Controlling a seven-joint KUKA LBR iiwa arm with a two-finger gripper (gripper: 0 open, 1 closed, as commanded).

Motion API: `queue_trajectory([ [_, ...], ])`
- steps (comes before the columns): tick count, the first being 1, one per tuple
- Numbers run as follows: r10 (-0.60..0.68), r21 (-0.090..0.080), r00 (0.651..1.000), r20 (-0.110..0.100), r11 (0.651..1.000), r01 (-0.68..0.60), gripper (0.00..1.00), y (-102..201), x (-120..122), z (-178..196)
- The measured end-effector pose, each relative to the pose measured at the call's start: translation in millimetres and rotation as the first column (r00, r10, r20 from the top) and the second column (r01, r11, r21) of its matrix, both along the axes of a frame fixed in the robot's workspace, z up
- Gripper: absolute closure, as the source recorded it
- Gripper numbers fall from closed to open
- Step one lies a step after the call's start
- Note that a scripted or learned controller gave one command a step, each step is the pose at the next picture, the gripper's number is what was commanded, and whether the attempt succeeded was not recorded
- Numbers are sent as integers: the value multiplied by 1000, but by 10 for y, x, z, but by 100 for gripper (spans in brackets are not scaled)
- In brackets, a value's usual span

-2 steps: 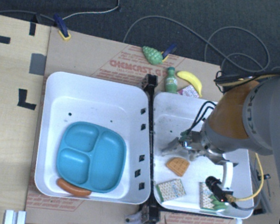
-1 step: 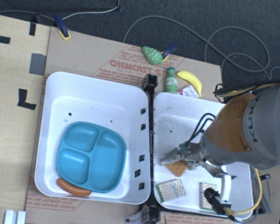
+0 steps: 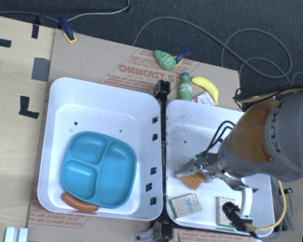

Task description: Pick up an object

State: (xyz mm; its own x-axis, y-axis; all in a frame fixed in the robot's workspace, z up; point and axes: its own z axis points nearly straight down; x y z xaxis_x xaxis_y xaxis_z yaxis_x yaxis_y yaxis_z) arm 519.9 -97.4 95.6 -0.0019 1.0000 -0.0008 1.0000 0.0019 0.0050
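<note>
right bin (image 3: pixel 196 128) holds the pincer (image 3: pixel 189 170), grip unclear, over a brown piece (image 3: pixel 192 181) mid-floor.

The arm (image 3: pixel 288 133) enters from the right edge of the frame, its broad grey body filling the upper right and middle right. The orange band (image 3: pixel 252 134) sits just left of that grey mass, right of centre. Below the band the grey wrist (image 3: pixel 243 162) narrows and slants down toward the left. The gripper (image 3: pixel 190 171) lies at the lower middle right of the frame, its tip pointing left and slightly downward.
</note>
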Motion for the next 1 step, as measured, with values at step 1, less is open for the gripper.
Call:
queue_trajectory([
  [1,0,1,1000,-5,1000,0,100,734,-16,1133],
])
